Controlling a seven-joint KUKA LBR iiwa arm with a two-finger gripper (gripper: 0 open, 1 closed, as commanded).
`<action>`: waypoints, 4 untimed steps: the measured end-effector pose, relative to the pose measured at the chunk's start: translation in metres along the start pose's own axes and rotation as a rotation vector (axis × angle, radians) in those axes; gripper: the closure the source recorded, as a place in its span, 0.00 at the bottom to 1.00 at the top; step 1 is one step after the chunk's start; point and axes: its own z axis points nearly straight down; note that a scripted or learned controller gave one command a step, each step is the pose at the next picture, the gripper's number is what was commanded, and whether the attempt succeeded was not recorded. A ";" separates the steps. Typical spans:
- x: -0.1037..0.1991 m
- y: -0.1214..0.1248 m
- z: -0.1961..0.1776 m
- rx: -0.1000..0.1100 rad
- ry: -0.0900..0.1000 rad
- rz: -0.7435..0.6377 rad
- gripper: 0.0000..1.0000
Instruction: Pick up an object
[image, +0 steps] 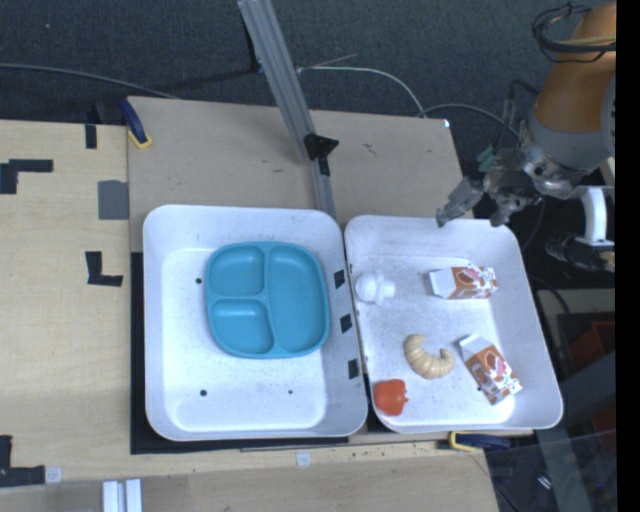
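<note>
Nothing picked yet, as far as the view shows — every object lies loose in the right bin (530, 300), none lifted. So the whole pick is left: choose a target, descend, close, lift.

Gripper (478, 203) hangs over the far right corner of the right bin, above its rim, arm coming in from the right w/ the orange band up top. The dark fingers (452, 208) look spread apart w/ nothing between them, though they're small and a bit blurred, so that's a judgement, not a sure read.

Candidates, all in the right bin:
- small carton (462, 282), white w/ red-orange print, lying on its side in the far half — nearest the gripper, below and slightly left of it in the view.
- second carton (490, 368), same print, lying tilted near the right wall, nearer the camera.
- croissant-shaped toy (428, 357), tan, curved, just beside the second carton on its left.
- small white object (374, 289), by the left wall; can't tell what it is.
- red-orange toy (391, 396), maybe a pepper or tomato, in the near left corner, touching or close to the rim.

Left bin (170, 320) holds a blue divided plate (268, 300), well apart from the gripper.

Likeliest target is the near carton — shortest move, probably a short shift inward from the corner before going down.
</note>
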 end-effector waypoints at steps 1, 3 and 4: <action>0.000 0.000 0.000 0.000 0.000 0.000 0.00; -0.003 -0.012 0.127 0.008 0.000 0.001 0.00; -0.001 -0.012 0.179 0.002 0.002 -0.001 0.00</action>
